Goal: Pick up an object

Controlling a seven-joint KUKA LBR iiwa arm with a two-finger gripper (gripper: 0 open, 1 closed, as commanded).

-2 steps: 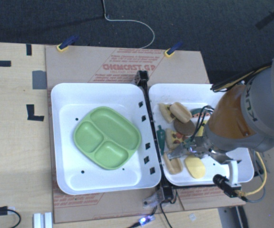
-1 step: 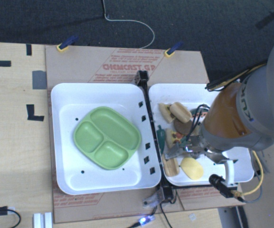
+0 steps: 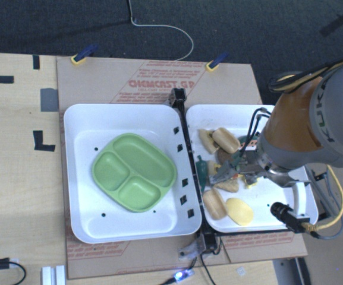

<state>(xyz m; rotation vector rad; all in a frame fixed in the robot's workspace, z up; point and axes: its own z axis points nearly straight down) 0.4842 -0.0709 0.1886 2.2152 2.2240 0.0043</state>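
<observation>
- Objects for picking lie in the right bin (image 3: pixel 290 114): at its near edge a pale yellow potato-like piece (image 3: pixel 239 211) sits touching a tan bread-like roll (image 3: pixel 214 203) on its left.
- Just beyond those two, a small tan piece (image 3: pixel 229 186) lies under the gripper (image 3: pixel 223 172), which hangs low over the middle of the pile, its tip beside a dark green item (image 3: pixel 202 172) by the bin's left wall.
- Whether the claw is wide, narrow or closed on anything cannot be told; its tip blurs into the clutter beneath it.
- The arm (image 3: pixel 302 129), grey with an orange band, comes in from the right and covers much of the right bin's far right part; a black fitting (image 3: pixel 287 214) juts from it near the bin's near right corner.
- Farther back in the pile, two more tan rolls (image 3: pixel 225 138) lie side by side, touching.
- The left bin (image 3: pixel 79 159) holds a green divided tray (image 3: pixel 134 172), lying flat at a slight turn, apart from the walls.
- Both bins rest on a cardboard sheet (image 3: pixel 153 82) with red print, held at its far edge by two blue and yellow clamps (image 3: pixel 84 53).
- Beyond that, a thin white cable (image 3: pixel 159 25) loops over dark carpet (image 3: pixel 52 10).
</observation>
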